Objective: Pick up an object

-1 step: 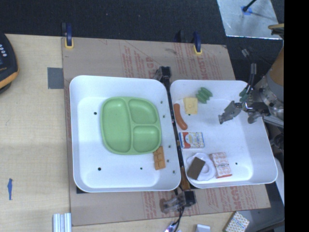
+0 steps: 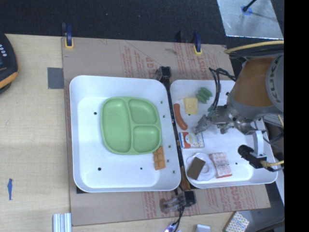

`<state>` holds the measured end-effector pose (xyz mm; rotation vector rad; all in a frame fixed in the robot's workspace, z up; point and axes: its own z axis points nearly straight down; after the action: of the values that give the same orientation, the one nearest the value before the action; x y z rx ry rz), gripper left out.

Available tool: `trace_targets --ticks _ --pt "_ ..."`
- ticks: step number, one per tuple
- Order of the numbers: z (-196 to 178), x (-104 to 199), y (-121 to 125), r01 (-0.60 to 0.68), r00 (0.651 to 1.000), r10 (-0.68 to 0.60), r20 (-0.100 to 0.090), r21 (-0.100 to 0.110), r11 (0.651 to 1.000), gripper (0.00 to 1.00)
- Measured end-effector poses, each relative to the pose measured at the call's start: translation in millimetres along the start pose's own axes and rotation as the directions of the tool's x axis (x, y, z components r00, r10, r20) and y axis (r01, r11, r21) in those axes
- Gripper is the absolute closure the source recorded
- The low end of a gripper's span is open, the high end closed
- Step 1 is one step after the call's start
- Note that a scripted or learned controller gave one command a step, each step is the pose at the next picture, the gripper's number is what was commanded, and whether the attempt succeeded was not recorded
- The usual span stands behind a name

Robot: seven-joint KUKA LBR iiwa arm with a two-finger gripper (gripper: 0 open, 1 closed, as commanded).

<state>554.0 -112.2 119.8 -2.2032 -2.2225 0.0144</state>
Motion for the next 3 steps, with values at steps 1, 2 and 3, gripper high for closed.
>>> trace_targets --ticks 1,2,3 --pt "29 18 66 0.0 1.0 0.0 0.003 -0.014 1.0 0.0" --pt "26 11 105 -0.001 1.0 0.001 0.003 -0.016 1.0 0.0" --pt "26 19 103 -0.001 1.0 0.002 0.002 -0.011 1.0 0.0"
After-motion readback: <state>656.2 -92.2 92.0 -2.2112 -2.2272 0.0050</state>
